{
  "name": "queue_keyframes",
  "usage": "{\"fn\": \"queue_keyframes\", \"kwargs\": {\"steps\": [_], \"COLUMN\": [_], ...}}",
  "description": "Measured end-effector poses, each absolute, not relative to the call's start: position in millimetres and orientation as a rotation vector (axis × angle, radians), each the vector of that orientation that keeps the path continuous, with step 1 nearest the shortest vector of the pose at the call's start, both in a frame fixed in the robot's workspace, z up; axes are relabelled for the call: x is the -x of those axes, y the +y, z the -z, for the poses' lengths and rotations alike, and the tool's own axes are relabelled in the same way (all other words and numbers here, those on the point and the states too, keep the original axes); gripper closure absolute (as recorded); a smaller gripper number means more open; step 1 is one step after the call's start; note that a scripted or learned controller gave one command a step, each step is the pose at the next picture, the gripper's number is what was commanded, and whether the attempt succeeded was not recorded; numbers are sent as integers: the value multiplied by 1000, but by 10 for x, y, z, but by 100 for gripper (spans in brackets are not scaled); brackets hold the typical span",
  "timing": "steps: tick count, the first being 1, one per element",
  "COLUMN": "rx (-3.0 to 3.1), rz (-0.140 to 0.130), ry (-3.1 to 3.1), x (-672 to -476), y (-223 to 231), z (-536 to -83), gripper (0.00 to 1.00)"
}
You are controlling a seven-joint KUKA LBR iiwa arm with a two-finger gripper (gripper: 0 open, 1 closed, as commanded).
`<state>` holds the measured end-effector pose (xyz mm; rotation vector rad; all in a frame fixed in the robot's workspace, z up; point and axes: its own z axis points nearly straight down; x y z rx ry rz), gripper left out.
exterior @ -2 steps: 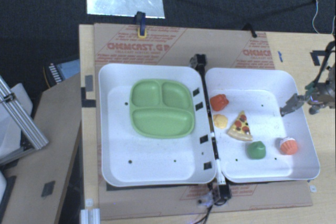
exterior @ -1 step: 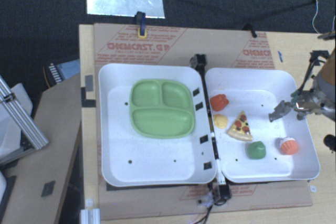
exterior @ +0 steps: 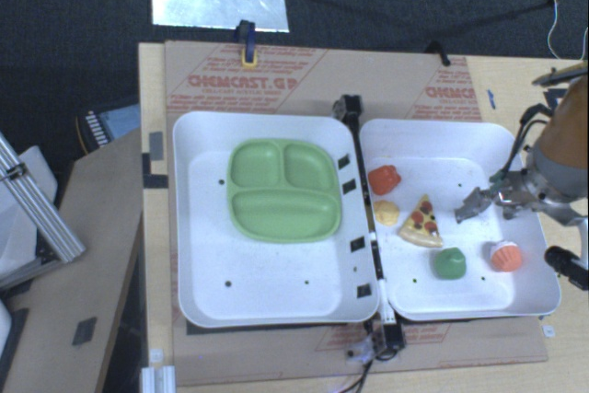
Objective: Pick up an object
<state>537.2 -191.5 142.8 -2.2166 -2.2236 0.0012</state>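
Camera view shows five small toy foods in the right bin (exterior: 460, 143), any of which could be the object to pick. A pizza slice (exterior: 423, 224) lies near the middle of this bin. A small yellow piece (exterior: 387, 213) is just beside it on the left, and a red pepper-like piece (exterior: 384, 179) is above that, close to the wall between the bins. A green round piece (exterior: 449, 263) lies below the pizza slice, and an orange cupcake-like piece (exterior: 505, 257) is further right, near the lower right of the bin.

The gripper (exterior: 474, 205) hangs over the right part of this bin, between the pizza slice and the cupcake-like piece, and it seems to touch none of them. Nothing is between its fingers. Whether they are apart or together I cannot tell, because they are small and grey against the white floor.

The pieces lie apart from each other, I think so that the fingers can go around one without pushing its neighbour. The pizza slice is nearest to the gripper tip, so it looks the likely target.

The left bin (exterior: 198, 225) holds a green divided plate (exterior: 282, 190), which has no part in the task.
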Motion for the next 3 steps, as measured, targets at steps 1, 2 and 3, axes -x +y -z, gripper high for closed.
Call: {"fn": "queue_keyframes", "kwargs": {"steps": [1,2,3], "rx": [2218,2222,2222], "rz": [-2,2,6], "ry": [-2221,-2226,-2232], "x": [-5368,-5388,-5465], "y": [-1908,-1917,-1913], "z": [-906,-1042,-1671], "gripper": [0,100,100]}}
